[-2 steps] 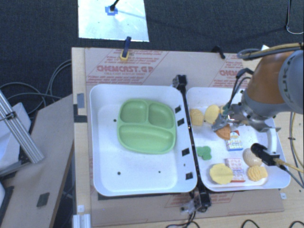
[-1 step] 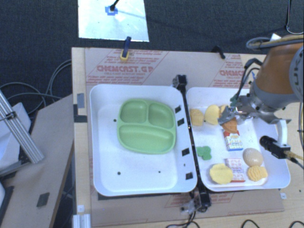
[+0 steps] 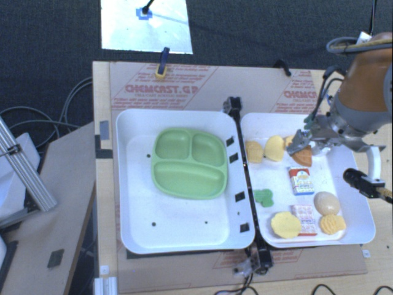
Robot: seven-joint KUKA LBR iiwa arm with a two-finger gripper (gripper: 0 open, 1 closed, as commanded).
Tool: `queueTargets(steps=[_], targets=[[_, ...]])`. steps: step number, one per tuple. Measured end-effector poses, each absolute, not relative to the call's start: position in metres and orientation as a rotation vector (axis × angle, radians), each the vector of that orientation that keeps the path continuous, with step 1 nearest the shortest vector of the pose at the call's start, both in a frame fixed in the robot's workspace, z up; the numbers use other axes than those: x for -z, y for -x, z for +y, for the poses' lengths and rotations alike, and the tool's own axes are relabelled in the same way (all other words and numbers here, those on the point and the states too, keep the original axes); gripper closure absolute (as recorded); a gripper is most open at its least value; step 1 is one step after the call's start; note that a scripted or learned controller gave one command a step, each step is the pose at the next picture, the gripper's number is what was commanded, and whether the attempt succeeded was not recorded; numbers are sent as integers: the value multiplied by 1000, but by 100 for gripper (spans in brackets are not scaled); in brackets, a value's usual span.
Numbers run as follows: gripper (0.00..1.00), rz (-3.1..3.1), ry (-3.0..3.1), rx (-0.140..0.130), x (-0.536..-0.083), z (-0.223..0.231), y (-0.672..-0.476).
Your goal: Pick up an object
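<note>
Two bins sit side by side: the left bin [image 3: 132,226] holds a divided tray [image 3: 188,163] at its centre. In the right bin [image 3: 363,217], small food items cluster from 9 to 6 o'clock, with the gripper [image 3: 302,145] at 12 o'clock.

One cam only, fixed high above the bench [image 3: 184,82], looking down at a slant, approx. from the front edge toward the back. Both white bins fit in the pic: left bin [image 3: 132,183] w/ the green divided plate [image 3: 187,163] near the centre, right bin [image 3: 362,226] close to the right side. It is far enough to show also the dark floor behind the back edge and a grey side table [image 3: 55,189] at left. The arm [image 3: 368,78] enters from the upper right.
</note>
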State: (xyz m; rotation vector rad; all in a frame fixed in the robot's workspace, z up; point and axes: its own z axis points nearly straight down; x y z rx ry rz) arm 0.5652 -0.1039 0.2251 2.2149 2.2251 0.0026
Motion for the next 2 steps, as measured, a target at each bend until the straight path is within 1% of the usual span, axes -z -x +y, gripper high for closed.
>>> queueTargets(steps=[1,2], targets=[[100,2234,-2210,-4,-232,-45,-567],[100,2234,-2213,0,-216,6,-556]])
